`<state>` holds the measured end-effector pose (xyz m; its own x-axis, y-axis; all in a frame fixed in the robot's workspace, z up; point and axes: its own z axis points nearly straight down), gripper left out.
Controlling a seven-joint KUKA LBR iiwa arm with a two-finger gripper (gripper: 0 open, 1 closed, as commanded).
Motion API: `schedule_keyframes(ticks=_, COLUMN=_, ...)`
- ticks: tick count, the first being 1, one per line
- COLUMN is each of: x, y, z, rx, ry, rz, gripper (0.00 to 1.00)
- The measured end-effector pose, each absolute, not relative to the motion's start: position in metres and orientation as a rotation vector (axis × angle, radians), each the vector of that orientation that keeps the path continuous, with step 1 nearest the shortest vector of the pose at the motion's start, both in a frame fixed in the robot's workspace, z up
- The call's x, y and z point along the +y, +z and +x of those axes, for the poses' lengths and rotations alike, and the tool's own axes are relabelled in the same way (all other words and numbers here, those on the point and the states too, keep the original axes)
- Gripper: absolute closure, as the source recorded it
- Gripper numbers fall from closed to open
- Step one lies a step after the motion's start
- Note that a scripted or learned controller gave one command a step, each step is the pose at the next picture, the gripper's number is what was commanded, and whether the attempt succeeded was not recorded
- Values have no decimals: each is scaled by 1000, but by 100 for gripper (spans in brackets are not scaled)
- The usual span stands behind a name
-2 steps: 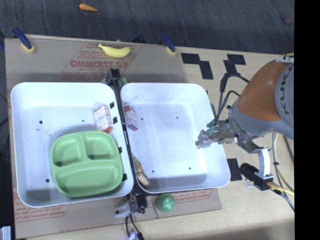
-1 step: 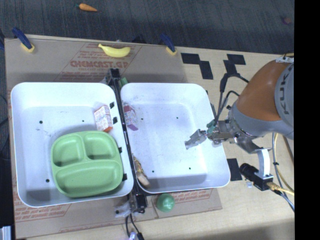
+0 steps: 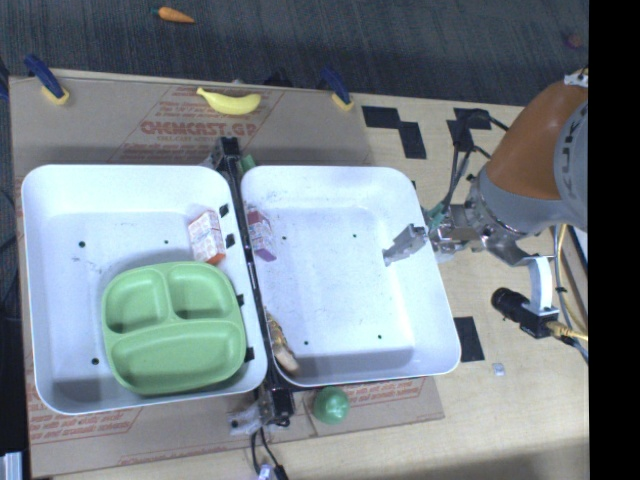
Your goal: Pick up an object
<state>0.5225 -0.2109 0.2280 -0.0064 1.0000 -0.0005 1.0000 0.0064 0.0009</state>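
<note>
Grey two-finger gripper (image 3: 402, 245) hovering over the shallow white right bin (image 3: 330, 363), near its right wall. Finger state impossible to tell. Green sectioned plastic tray (image 3: 174, 326) lying in the shallow white left bin (image 3: 50, 228).

I can't tell how the gripper (image 3: 404, 244) stands; it's too small and blurred. The arm (image 3: 535, 173) is cut off rightward, and the small packets (image 3: 205, 234) have unreadable print.
</note>
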Motion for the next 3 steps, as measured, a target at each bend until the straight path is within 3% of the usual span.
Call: schedule_keyframes(ticks=3, x=-211, y=228, z=522, rx=2228, ry=0, rz=2214, gripper=0)
